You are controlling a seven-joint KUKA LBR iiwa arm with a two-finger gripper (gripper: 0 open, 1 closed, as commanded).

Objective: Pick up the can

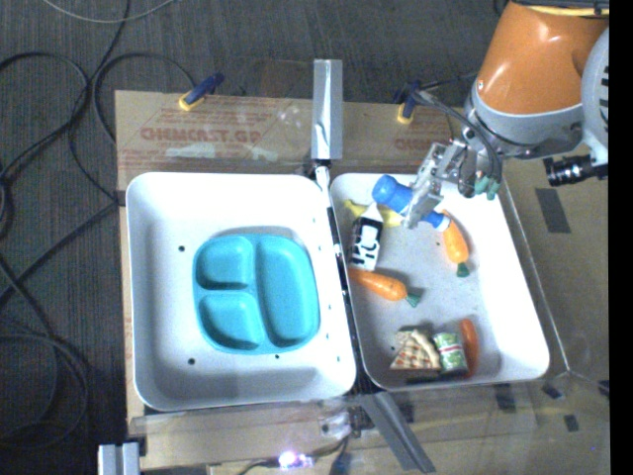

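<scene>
The can (448,352) is small with a green label. It lies near the front wall of the right bin (519,295), between a sandwich wedge (413,348) and a red-orange piece (469,340). My gripper (423,201) hangs over the back of that bin, well away from the can. It is right against a blue object (392,193), which it partly hides. I see nothing of the can between its parts.
The right bin also holds a carrot (380,285), a second carrot (455,241), a black and white item (366,242) and a yellow piece (384,214). A blue divided plate (257,290) sits in the left bin (158,216).
</scene>
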